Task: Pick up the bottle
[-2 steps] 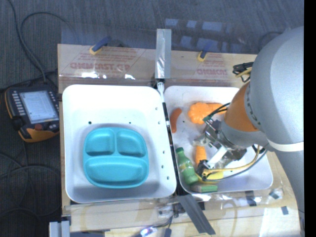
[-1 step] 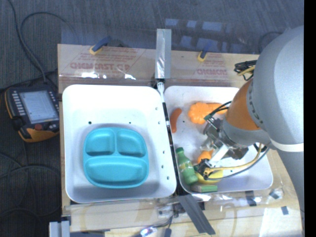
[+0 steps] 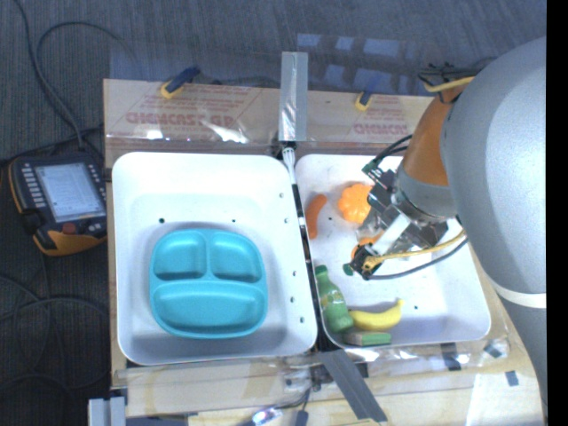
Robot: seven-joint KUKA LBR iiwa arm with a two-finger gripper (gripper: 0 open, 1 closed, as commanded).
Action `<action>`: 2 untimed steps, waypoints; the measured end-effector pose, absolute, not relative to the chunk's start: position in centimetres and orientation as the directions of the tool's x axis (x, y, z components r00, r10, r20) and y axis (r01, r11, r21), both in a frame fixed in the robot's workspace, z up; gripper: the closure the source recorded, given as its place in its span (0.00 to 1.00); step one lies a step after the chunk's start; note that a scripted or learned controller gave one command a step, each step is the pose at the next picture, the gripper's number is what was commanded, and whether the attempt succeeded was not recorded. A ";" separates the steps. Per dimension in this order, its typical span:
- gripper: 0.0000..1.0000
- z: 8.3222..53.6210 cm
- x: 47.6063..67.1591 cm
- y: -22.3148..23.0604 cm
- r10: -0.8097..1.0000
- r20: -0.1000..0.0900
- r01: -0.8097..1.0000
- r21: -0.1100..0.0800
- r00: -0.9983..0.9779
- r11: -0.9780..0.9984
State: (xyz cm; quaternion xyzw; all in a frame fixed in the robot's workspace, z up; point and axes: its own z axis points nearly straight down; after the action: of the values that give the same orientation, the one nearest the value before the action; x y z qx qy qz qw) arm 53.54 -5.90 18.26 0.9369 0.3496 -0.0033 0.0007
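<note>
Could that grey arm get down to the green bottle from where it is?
Probably yes. The gripper hangs just above and to the right of the green bottle, with nothing over the bottle. But the bottle lies against the bin wall, with a banana close beside it, so room looks tight.

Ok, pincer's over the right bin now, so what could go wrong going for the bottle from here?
1. The green bottle lies against the bin's left wall, so a finger may hit the wall instead of sliding beside it.
2. The banana touches the bottle's lower end; closing there could catch the banana or push both.
3. The pincer hangs above and right of the bottle, so descending straight would likely miss it.
</note>
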 end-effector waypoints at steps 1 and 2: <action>1.00 30.2 50.8 1.3 0.852 -0.005 0.852 0.000 0.523 -0.523; 0.00 30.2 50.8 1.3 0.852 -0.005 0.852 0.000 0.524 -0.524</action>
State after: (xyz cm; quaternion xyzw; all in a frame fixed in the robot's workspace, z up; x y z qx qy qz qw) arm 50.77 1.26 30.23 0.8729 0.4880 -0.0021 0.0013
